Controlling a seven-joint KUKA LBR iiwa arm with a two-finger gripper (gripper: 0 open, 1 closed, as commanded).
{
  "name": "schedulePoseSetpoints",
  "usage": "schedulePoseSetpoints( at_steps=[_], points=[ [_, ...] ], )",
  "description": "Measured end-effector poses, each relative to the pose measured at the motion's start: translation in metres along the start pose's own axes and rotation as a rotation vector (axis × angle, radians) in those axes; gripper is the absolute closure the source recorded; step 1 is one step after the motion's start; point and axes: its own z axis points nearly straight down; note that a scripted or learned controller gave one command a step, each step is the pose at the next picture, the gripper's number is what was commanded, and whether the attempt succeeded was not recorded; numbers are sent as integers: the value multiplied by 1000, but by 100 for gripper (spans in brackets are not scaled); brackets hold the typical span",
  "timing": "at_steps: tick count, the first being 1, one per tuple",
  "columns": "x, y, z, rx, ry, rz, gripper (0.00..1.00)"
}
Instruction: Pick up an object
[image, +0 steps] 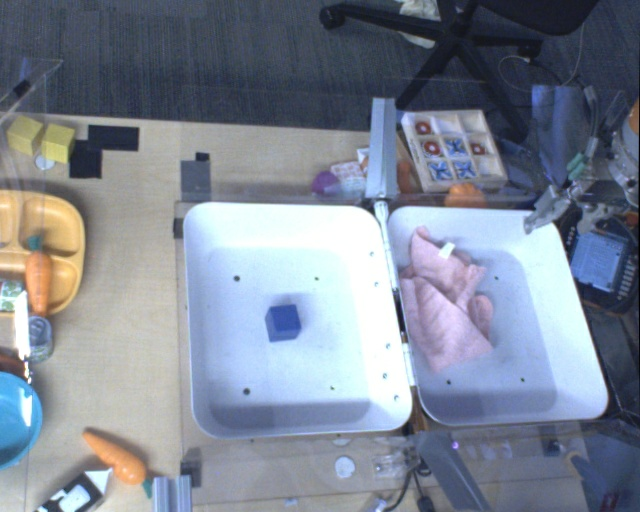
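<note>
**Blue cube and pink cloth both at rest: pick not yet made**

Item 1. Tool (545, 210): grey metal, at the far corner of the nearer white bin (560, 390), over its rim and not down among the contents. Whether it is released or clenched cannot be told, as it is small and partly lost against clutter. Nothing is seen in it.

Item 2. Pink cloth (445, 300): crumpled, lying on the floor of the bin nearest the tool, against the wall shared with the other bin. Near the tool but apart from it.

Item 3. Blue cube (284, 321): small, sitting flat around the middle of the farther white bin (210, 400), well apart from the tool, beyond the cloth.

Item 4. Tabletop (140, 250): pale wood, bearing both bins.

Progress, as a judgement: nothing is done so far. Choosing a candidate, approaching, descending, closing and lifting all remain. The cloth is the closer candidate.
</note>
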Motion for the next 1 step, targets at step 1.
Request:
schedulePoseSetpoints(
  at_steps=[1],
  points=[
    [23,10,107,1,1,-98,0]
  ],
)
